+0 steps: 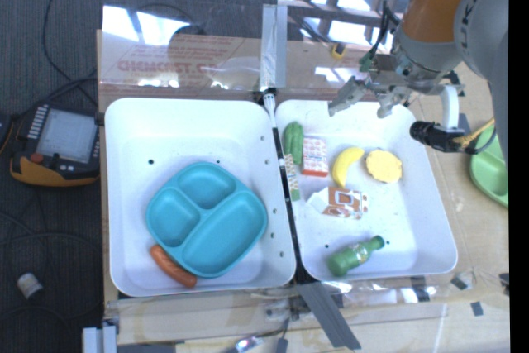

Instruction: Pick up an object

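My gripper [364,102] hangs open over the back edge of the right bin [430,211], its two fingers spread apart with nothing between them. Below it in that bin lie a yellow banana [345,164], a round yellow cookie-like piece [384,166], a green cucumber [293,139], a small red-and-white box [314,155], an orange-and-white packet [345,201] and a green bottle [354,255] near the front. The banana and the cookie sit closest to the gripper, a little in front of it.
The left bin [132,136] holds a blue divided plate [208,217] and an orange carrot-like piece [173,264] at its front edge. A clear wall [273,45] rises behind both bins. A green object [496,169] lies at the right, a handheld pendant [54,145] at the left.
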{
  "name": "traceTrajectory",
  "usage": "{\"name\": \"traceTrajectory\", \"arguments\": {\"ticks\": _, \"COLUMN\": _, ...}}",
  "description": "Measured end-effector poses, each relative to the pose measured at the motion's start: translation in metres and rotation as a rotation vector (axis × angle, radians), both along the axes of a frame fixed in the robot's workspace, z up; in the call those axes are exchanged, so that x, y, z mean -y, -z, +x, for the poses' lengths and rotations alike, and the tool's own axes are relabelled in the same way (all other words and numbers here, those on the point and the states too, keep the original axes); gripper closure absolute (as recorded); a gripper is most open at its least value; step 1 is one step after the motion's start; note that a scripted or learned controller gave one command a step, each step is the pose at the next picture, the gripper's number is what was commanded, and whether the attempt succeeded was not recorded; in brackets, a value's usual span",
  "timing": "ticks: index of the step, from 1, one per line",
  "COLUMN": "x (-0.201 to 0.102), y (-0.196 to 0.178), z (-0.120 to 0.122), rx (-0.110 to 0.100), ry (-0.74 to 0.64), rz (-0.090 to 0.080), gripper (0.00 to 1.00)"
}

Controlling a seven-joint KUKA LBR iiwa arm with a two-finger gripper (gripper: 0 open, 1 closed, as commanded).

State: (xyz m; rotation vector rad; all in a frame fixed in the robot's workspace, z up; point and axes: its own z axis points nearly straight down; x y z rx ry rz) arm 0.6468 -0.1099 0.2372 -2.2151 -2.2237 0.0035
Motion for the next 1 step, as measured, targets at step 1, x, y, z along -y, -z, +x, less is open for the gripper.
{"name": "traceTrajectory", "arguments": {"ticks": 1, "x": 0.0215, "y": 0.1346, "z": -0.0644, "rx": 0.018, "ry": 0.198, "rz": -0.002, "gripper": 0.00}}
